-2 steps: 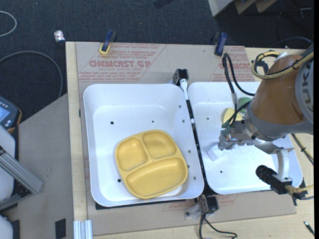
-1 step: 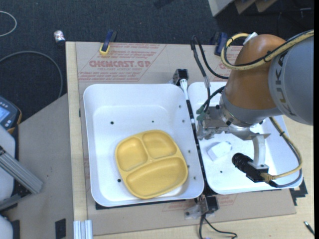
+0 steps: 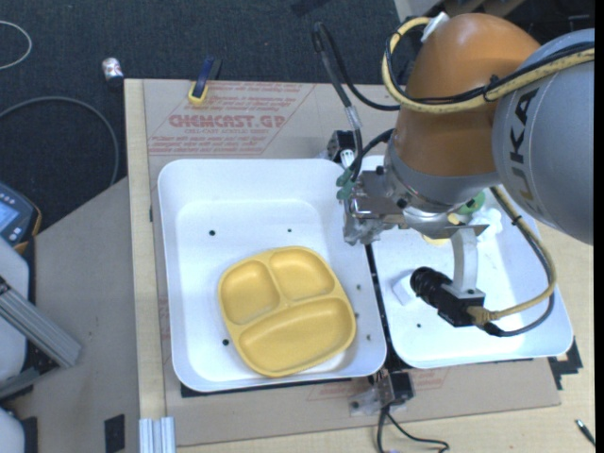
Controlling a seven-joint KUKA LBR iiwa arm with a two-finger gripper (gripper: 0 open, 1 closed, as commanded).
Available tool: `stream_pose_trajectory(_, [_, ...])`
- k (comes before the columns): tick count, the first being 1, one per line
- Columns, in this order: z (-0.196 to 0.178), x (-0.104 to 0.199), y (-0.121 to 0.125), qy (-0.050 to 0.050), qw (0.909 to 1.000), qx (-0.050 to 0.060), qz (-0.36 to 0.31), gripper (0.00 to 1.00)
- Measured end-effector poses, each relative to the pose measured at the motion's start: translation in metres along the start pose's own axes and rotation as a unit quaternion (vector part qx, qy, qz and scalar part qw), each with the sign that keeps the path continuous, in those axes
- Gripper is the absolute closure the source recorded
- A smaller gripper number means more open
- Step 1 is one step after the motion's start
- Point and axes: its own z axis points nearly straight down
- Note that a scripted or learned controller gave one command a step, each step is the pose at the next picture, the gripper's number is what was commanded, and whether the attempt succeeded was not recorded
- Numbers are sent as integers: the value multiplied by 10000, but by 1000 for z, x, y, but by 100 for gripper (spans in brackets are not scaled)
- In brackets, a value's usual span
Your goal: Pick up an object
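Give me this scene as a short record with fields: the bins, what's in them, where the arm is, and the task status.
left bin: white, holds the plate
plate: yellow, three compartments, lying flat in the left bin's near half
right bin: white, far part hidden by the arm
arm: grey with orange band, over the right bin's far left, by the divide between the bins
task status: plate not lifted, rests on the bin floor
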Motion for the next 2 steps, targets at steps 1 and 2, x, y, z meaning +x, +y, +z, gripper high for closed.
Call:
stream_pose_trajectory(1, [-117,-49,-16,-12,10000,-41,59,100])
stream_pose_trajectory(2, [-36,-94,-18,-24,9999,79,76,100])
